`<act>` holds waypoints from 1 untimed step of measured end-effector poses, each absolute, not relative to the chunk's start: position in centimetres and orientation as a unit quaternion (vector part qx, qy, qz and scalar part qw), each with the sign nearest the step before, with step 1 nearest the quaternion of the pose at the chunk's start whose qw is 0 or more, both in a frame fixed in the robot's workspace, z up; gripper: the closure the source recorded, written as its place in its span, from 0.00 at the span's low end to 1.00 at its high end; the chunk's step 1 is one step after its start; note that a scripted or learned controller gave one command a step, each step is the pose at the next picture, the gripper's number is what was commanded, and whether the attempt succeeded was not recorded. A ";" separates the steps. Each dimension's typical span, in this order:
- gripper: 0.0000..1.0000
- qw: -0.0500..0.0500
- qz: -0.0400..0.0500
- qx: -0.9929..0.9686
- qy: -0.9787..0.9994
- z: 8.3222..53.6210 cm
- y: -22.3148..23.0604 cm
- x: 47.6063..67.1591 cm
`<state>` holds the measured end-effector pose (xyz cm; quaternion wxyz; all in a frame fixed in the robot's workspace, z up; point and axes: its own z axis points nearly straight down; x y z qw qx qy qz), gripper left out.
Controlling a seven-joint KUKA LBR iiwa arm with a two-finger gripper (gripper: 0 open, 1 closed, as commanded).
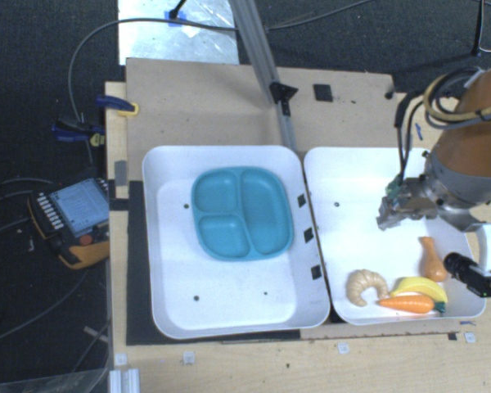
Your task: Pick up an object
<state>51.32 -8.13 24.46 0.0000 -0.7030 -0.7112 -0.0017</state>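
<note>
Seemingly the arm is at the approach stage, with no object lifted yet. From the camera view above the bench, two shallow white bins lie side by side. The left bin (168, 301) holds a blue divided plate (243, 212), lying flat toward its upper half. The right bin (344, 178) holds the pickable items, all clustered in its lower right corner: a croissant (367, 286), a banana (421, 287) just beside it, a carrot (407, 304) lying along the bin's near edge and touching the banana, and an orange-tan pear-like piece (430, 259) slightly above the banana.

The grey arm with its orange band enters from the right, and the gripper (397, 209) hangs over the right bin's bare floor, up and to the left of the food cluster, near it but not touching any piece. Nothing is visible between its fingers. Whether they are spread or closed I cannot tell; the tool reads as a dark, blurred mass at this angle.

My judgement is that a target has to be chosen next. The move would call for shifting the gripper down-right over the cluster, then descending. The croissant stands a little apart from the others and looks the easiest grab; the carrot and banana press together near the wall, which may crowd the fingers.
</note>
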 end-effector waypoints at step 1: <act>1.00 0.001 -0.001 -0.703 -0.711 23.6 -2.0 52.3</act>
